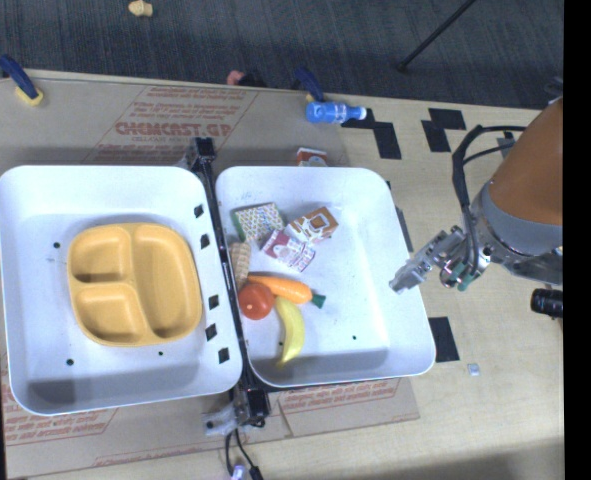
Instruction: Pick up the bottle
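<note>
Approach step: gripper [407, 277] hovers over right bin's [403, 340] right rim, fingers' state cannot be told, nothing visibly held; blue bottle [332, 113] lies on the table beyond that bin's far edge, so next move likely needs repositioning there.

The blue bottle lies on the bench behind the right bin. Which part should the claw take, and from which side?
Probably the bottle is best taken across its blue body, from straight above. It lies on its side, its long axis left to right in the camera view, its narrow pale end to the right. So the fingers should close front to back; the claw is far off.
</note>
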You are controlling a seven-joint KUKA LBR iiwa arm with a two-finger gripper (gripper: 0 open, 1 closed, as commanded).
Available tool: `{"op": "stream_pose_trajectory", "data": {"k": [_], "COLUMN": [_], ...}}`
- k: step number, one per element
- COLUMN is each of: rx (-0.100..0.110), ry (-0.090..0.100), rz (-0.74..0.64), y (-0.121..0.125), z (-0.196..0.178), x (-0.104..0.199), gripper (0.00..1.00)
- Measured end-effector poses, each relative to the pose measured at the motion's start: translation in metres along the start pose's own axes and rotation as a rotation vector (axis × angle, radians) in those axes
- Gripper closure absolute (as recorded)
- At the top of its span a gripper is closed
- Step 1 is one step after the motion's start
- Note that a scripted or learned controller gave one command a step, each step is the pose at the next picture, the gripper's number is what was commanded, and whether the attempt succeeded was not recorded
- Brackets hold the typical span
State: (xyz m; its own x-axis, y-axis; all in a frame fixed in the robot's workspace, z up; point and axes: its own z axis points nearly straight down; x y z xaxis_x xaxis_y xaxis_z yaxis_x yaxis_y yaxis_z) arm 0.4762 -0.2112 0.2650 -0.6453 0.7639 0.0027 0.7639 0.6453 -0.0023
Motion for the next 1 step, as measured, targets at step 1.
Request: {"op": "stream_pose_trajectory", "data": {"k": [1], "rx": [0.000], "ry": [0.001], "rz": [-0.078], "y": [0.0005], "z": [0.0085], "x": [0.0003], "gripper": [1.00]}}
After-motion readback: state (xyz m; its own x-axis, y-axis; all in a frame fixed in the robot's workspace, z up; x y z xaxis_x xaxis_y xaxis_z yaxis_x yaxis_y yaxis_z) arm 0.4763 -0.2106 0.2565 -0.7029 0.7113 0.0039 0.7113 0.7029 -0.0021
